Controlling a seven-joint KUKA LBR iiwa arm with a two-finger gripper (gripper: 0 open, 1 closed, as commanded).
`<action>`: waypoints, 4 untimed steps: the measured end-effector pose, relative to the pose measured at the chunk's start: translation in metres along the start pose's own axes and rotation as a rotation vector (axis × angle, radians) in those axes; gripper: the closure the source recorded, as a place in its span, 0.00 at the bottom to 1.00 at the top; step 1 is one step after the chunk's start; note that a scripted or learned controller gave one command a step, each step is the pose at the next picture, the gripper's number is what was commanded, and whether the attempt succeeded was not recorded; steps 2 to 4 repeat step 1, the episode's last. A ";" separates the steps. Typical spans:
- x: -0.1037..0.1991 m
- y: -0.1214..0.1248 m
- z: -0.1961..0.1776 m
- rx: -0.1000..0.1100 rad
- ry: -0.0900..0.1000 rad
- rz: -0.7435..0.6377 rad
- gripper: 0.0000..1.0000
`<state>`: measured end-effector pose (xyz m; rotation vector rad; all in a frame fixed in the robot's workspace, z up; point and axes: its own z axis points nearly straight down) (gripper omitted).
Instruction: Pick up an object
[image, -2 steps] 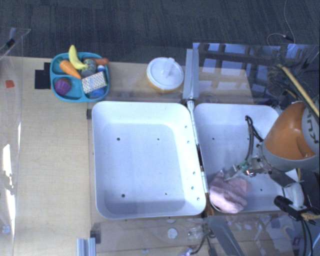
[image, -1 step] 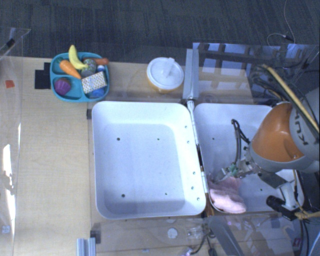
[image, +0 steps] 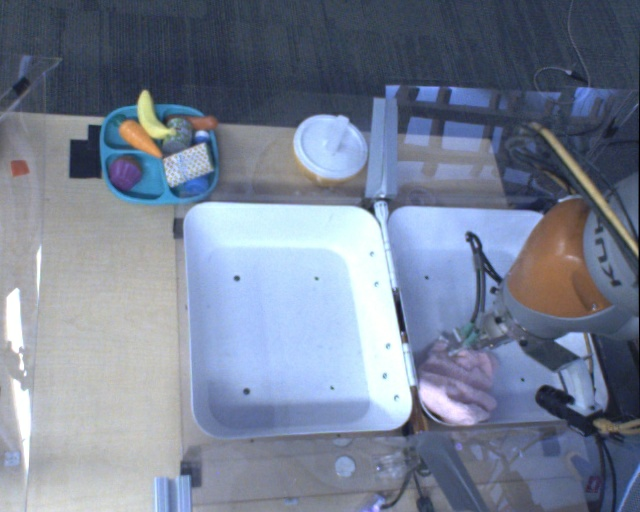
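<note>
A crumpled pink cloth (image: 457, 383) lies in the near left corner of the right bin (image: 440, 260). My gripper (image: 470, 338) reaches in from the right, low over the cloth's upper edge, and appears to touch it. The orange band of the arm (image: 562, 265) sits above and to the right of it. A small green piece shows at the gripper's tip beside the cloth.
The left bin (image: 290, 315) stands beside the right one, split by a metal divider (image: 392, 290). A blue tray (image: 160, 152) with toy food and a white lidded cup (image: 330, 146) sit on the bench behind the bins. Cables hang at the right.
</note>
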<state>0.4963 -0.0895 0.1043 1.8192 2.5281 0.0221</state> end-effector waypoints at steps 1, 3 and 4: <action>0.000 0.000 0.000 0.000 0.000 0.000 0.00; 0.000 0.000 0.000 0.000 0.000 0.000 0.00; 0.000 0.000 0.000 0.000 0.000 0.000 0.00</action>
